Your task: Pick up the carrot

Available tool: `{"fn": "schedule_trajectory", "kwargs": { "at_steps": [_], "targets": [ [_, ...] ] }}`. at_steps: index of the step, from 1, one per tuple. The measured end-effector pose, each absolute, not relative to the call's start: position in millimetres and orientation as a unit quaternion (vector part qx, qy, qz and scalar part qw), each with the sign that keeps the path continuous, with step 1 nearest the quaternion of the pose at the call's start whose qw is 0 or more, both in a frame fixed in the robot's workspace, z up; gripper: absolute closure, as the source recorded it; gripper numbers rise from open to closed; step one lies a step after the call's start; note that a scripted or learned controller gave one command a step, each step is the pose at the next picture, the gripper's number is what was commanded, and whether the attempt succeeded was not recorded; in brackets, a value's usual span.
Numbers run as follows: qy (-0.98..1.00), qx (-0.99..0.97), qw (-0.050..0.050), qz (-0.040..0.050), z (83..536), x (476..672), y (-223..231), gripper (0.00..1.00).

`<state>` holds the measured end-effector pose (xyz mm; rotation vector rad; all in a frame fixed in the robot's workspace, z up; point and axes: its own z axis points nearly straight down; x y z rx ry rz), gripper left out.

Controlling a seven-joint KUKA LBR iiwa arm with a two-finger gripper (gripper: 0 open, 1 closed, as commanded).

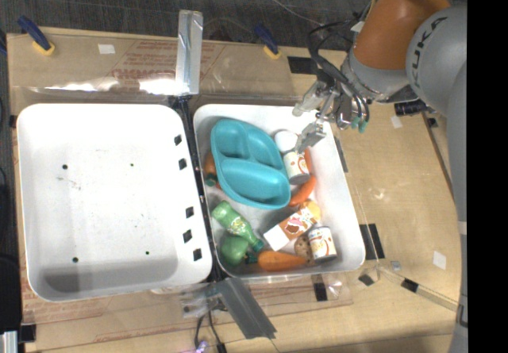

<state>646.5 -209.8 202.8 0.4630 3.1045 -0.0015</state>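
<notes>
A carrot lies flat along the front wall of the right bin, beside a green pepper. A second long orange-red piece leans against the right edge of the teal divided plate; I cannot tell if it is a carrot too. My gripper hangs over the bin's back right corner, above a small white-capped bottle. It stands open with nothing between its fingers. It is well apart from the front carrot.
The right bin also holds a green bottle, a small can, a printed packet and an orange bit left of the plate. The left bin stands beside it. A metal bracket rises behind the bins.
</notes>
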Motion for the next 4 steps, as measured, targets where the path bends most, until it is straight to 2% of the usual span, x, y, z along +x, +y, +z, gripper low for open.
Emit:
{"fn": "schedule_trajectory", "kwargs": {
  "at_steps": [1, 2, 3, 4],
  "targets": [
    [0.964, 0.265, -0.001, -0.0001, 171, 646.4, -210, 0.00],
    [0.917, 0.398, 0.002, -0.0001, 124, 635.7, -211, 0.00],
    [0.795, 0.606, 0.001, -0.0005, 128, 617.7, -194, 0.00],
    [0.729, 0.685, 0.000, -0.0001, 133, 651.5, -180, 0.00]
  ]
}}
